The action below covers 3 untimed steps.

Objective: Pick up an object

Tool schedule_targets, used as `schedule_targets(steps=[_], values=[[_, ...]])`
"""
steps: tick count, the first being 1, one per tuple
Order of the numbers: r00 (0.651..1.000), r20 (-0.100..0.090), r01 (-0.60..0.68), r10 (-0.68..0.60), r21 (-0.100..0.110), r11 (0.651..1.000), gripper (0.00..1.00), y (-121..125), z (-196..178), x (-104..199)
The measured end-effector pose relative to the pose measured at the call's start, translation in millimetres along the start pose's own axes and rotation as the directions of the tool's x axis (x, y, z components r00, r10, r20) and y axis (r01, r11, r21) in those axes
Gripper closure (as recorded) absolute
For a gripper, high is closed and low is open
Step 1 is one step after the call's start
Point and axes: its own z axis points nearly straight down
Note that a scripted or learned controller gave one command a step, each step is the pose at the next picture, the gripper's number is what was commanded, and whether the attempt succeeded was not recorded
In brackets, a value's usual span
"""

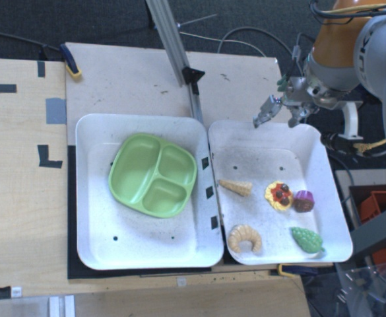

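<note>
The right bin (311, 144) holds several toy foods: a cone-shaped pastry (236, 187), a croissant (245, 238), a yellow fruit tart (279, 195), a purple grape piece (303, 201) and a green leafy piece (307, 239). My gripper (280, 112) hangs above the far rim of the right bin, near its back right corner, well clear of all the foods. Its fingers are spread apart with nothing between them. The grey arm with the orange band (351, 18) reaches in from the upper right.
The left bin (94, 230) holds a green three-compartment plate (154, 174), tilted. A slanted metal rail (169, 38) runs down to the gap between the bins. Cables (252, 38) lie behind the right bin. A yellow-blue tool (70, 61) lies at the bench's far left.
</note>
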Motion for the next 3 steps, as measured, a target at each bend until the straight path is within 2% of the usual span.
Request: schedule_targets(steps=[1,2,3], values=[[1.000,0.001,0.000,0.000,0.000,1.000,0.00,0,0,0],[1.000,0.000,0.000,0.000,0.007,1.000,0.00,-1,64,5],[1.000,0.001,0.001,-0.001,0.005,1.000,0.00,6,113,10]])
